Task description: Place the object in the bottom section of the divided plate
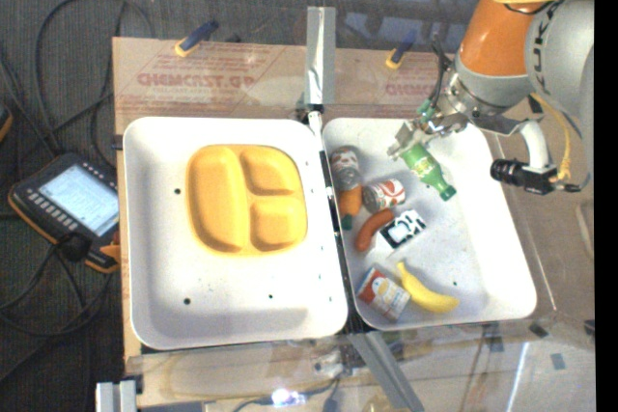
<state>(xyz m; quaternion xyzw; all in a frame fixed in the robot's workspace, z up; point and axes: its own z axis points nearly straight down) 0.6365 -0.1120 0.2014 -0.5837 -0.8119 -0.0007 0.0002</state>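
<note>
I think my gripper pinches the neck of the small green plastic bottle at upper right; it looks light, hard, slippery.

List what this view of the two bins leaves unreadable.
- End effector: small and blurred against the green bottle; grip state cannot be told.
- Small can: label too small to read.
- Packet: print too small; the banana lies against it.
- Yellow divided plate: glare washes out its section ridges.

Divided plate in left bin; banana in right bin.
</note>
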